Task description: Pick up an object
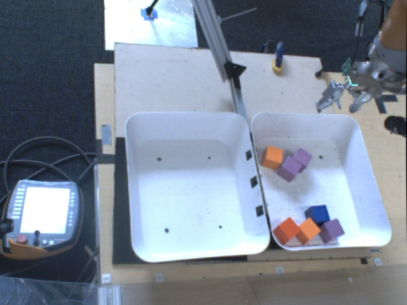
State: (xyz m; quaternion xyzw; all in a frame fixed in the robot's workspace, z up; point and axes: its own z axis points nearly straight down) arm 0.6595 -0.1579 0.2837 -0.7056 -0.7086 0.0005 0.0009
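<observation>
left bin [146, 170]: far left of and below the jaws | right bin [356, 145]: blocks below-left of jaws, orange block [273, 157], purple pair [294, 164], near-edge cluster [310, 226] | gripper [345, 98]: above bin's far rim, jaws spread, nothing between

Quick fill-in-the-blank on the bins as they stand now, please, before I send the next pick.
1. All the blocks lie in the ____ bin.
2. The blue block touches a ____ block at the bin's near edge.
3. The gripper hovers with ____ fingers beyond that bin's far rim.

Missing words: right; purple; open
</observation>
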